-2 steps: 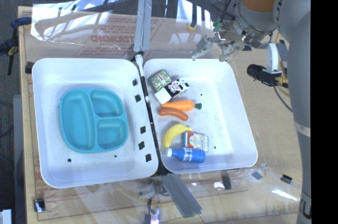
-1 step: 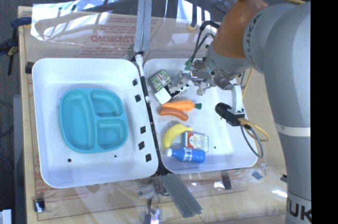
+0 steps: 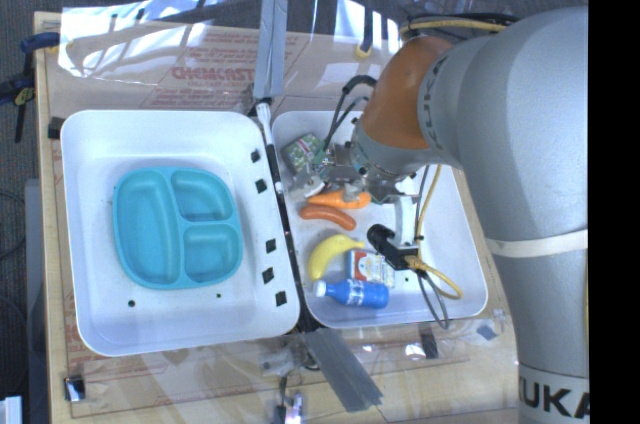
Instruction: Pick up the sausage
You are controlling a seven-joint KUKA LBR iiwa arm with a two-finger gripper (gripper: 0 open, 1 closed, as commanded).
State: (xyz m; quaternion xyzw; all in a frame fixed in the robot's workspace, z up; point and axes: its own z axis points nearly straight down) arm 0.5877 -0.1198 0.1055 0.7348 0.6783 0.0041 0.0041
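The sausage [image 3: 330, 212], an orange-red curved stick, lies in the upper middle of the right bin [image 3: 462, 242]. A shorter orange piece [image 3: 348, 200] rests against its far side. My gripper [image 3: 340, 176] hangs at the end of the grey arm with the orange band, right over the far edge of the sausage. The wrist and its cables hide how the gripper meets the sausage.
In the right bin there are also a green and white packet [image 3: 303, 152], a yellow banana [image 3: 328, 253], a red and white carton [image 3: 372, 265] and a blue bottle [image 3: 353, 293]. A blue divided plate [image 3: 178, 225] lies in the left bin [image 3: 90, 312].
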